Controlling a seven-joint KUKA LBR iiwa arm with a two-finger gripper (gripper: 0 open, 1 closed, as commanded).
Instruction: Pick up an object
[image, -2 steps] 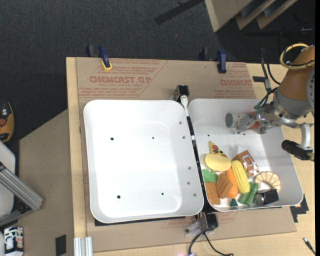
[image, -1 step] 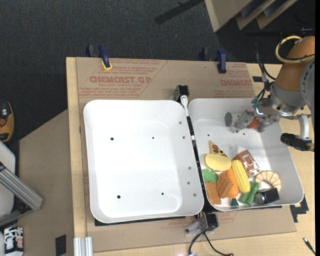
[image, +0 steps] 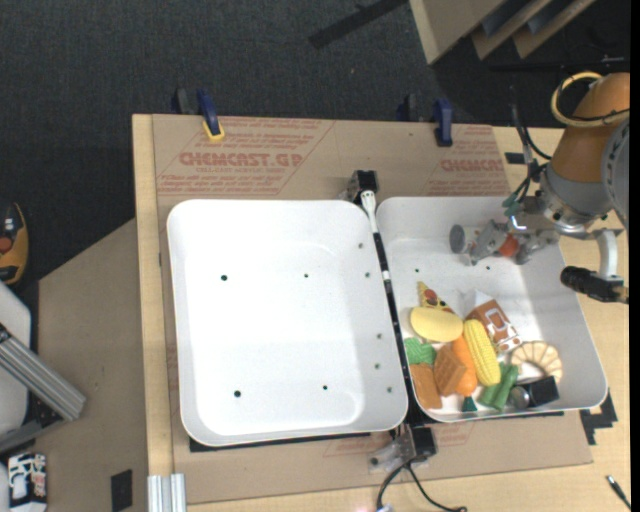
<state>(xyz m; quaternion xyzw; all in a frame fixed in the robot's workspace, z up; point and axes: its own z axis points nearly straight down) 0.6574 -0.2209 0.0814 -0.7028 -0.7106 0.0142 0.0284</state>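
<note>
Grey arm (image: 585, 190) with orange band, black cables.

You have a heap of toy food in the near end of the right bin (image: 560, 300): a pale yellow lemon-like piece (image: 436, 323), a yellow corn cob (image: 482, 351) lying lengthwise, an orange piece (image: 455, 368), green pieces (image: 497, 389), a tan ridged piece (image: 537, 356) and a small black item (image: 541, 392), all touching.

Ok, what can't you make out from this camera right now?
- Pincer, camera view: too small and blurred to judge open or shut, or whether it holds anything.
- Toy pile in the right bin: lower pieces hidden by the corn and others.
- Arm: cut off by the right edge.
</note>
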